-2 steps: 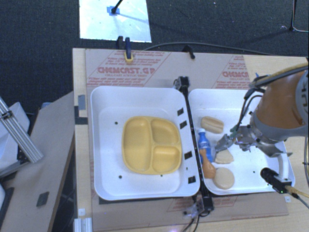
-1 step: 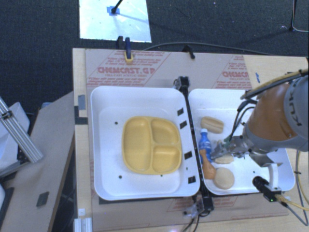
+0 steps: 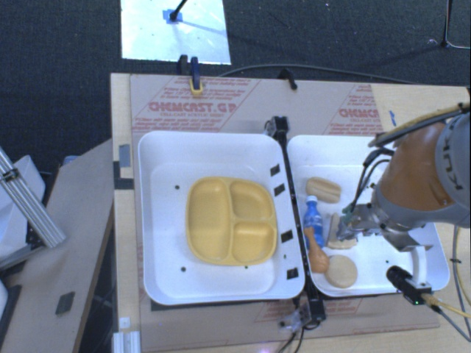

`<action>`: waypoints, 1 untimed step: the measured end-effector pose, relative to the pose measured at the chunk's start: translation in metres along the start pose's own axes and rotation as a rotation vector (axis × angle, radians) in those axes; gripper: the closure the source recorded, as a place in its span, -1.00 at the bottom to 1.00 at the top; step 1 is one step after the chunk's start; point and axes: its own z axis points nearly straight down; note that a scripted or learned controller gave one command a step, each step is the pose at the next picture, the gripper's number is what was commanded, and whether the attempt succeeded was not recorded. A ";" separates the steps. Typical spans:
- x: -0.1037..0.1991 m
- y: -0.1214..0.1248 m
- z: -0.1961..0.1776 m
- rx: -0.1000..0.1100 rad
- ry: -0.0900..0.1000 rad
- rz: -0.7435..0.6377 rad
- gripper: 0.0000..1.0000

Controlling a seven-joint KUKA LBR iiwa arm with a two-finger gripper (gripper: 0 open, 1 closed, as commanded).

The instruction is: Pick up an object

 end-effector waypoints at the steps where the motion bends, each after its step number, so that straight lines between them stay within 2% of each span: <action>1: 0.008 0.005 -0.047 0.003 0.003 -0.005 1.00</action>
